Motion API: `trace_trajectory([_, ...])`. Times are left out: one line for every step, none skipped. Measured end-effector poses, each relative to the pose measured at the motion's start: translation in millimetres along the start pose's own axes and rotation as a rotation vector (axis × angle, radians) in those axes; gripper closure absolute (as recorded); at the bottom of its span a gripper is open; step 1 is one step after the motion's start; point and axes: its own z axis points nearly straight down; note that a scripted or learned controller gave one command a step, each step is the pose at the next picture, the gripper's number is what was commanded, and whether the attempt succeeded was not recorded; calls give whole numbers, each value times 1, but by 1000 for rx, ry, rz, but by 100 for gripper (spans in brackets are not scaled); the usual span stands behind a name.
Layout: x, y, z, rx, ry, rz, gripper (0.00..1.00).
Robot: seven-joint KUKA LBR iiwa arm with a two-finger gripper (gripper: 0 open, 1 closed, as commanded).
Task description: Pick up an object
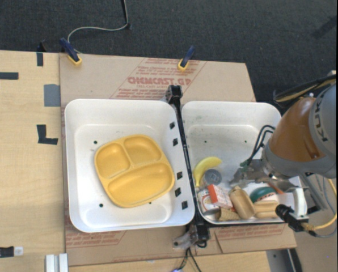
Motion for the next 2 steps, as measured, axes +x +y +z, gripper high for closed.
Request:
trace_trajectory([1, 1, -9, 0, 1, -1, 100])
trace_trajectory([2, 1, -19, -1, 2, -1, 100])
